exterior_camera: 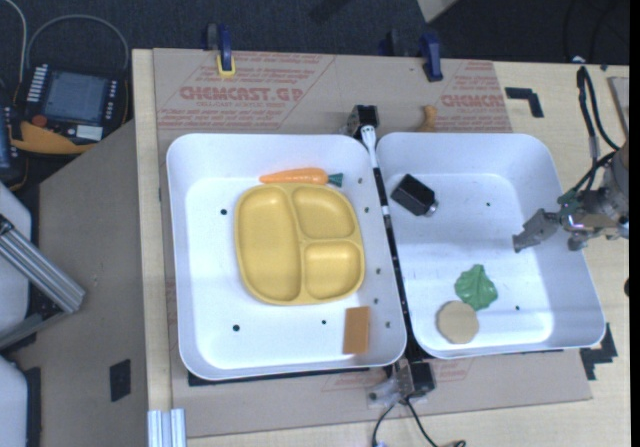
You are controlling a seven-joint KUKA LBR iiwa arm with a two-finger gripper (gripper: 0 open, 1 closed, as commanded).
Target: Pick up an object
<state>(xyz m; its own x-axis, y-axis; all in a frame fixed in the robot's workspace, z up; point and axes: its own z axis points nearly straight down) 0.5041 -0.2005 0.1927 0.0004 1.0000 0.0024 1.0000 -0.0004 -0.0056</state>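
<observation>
The pincer (535, 232) hangs at about three o'clock over the right bin (545, 160), near its right wall; I cannot tell how it is set, as only one grey prong shows clearly. Nothing sits between its prongs. The nearest candidates lie in that same bin: a black block (413, 196) toward ten o'clock, a green leaf (476, 286) toward six, and a tan round disc (458, 322) just below the leaf, touching or nearly so. The left bin (190, 235) holds a yellow divided plate (298, 242), a carrot (294, 176) at its twelve o'clock, and a brown block (356, 330) at five.

Likely trouble: the leaf and disc look flat, so the pincer may close above them or scrape the floor. Sitting so close, they could be nudged together. The black block is tilted and may slip sideways.
</observation>
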